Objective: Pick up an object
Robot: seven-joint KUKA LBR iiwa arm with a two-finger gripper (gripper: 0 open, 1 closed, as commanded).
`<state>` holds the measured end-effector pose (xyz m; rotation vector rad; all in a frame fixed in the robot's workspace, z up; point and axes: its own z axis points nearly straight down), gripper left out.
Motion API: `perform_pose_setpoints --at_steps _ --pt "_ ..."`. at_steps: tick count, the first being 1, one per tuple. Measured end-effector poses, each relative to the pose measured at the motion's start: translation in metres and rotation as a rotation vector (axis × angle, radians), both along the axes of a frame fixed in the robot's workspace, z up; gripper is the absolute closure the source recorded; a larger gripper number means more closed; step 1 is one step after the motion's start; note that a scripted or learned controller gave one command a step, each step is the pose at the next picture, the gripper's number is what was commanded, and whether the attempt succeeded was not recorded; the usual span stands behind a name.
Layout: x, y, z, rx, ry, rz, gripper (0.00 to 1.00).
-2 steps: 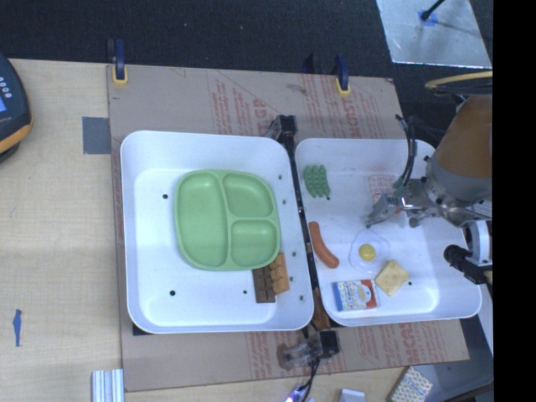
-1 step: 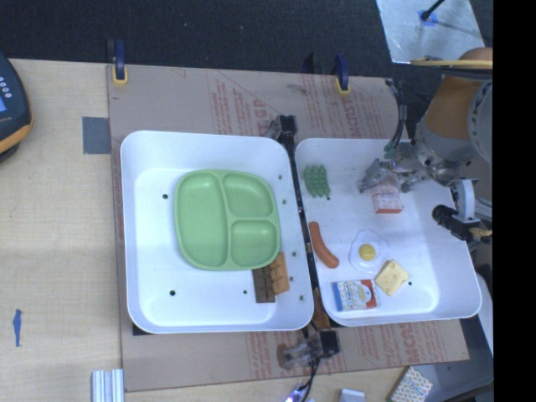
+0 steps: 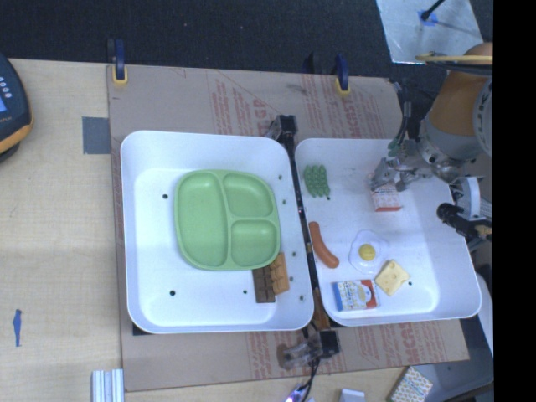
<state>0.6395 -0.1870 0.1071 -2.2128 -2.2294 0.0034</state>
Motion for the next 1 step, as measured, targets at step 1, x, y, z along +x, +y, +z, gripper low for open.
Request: perform_pose_setpoints --at_steps 1 --pt "-0.0531 0.0461 0.0894 0.003 -0.004 -0.001 1.0"
